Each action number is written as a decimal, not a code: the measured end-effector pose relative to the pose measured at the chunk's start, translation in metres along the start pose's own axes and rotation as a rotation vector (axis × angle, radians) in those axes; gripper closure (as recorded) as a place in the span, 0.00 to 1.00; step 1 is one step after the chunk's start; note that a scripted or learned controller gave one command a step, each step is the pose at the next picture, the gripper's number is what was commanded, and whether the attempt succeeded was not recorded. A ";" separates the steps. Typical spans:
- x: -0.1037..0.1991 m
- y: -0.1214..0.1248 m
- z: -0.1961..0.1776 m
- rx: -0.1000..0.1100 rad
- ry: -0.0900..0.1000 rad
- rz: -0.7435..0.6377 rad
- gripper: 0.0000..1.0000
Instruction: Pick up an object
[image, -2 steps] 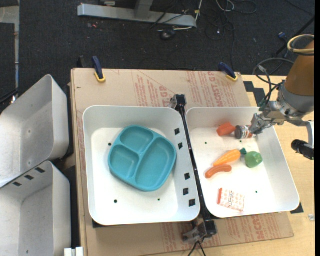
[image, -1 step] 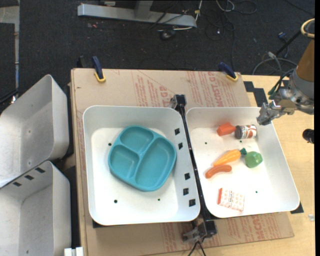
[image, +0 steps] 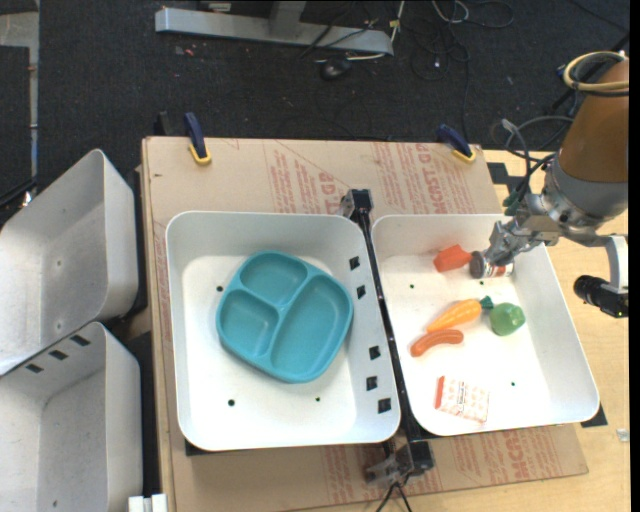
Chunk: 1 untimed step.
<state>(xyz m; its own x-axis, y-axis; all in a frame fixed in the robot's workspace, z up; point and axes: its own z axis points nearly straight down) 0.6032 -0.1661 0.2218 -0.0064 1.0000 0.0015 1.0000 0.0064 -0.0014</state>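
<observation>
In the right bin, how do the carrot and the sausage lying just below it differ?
The carrot is light orange with a green stem end; the sausage is a darker red-orange all over. The carrot is thicker and tapers toward its left tip, while the sausage is slimmer and even in width. The carrot lies nearer the green pepper, and the sausage sits nearer the front of the right bin. Both lie flat, slanting up to the right.

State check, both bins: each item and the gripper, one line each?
gripper: low over right bin's far edge, beside the red-orange toy; fingers unclear
red-orange toy: lying in right bin
carrot: lying flat
sausage: lying flat
green pepper: resting beside carrot
packet: flat, near front
teal plate: right side up, left bin
</observation>
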 end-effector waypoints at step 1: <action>0.054 -0.010 -0.012 0.000 0.000 -0.001 1.00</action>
<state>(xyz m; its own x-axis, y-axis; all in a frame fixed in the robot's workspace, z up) 0.5932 -0.1123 0.2335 -0.0073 1.0000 0.0018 1.0000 0.0073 -0.0010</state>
